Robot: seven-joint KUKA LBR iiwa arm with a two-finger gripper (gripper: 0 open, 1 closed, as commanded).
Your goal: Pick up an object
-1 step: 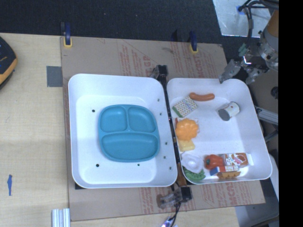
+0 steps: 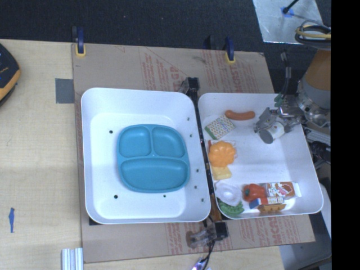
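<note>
- Sausage [image 2: 239, 115] lies at the far edge of the right bin [image 2: 292, 167], just left of the gripper [image 2: 269, 129].
- Finger state: cannot tell.
- Step looks like approach; next calls for centring over one object and descending.

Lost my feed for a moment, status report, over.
Gripper low over right bin, far end. Sausage just beside it, not held. Nothing between them.
</note>
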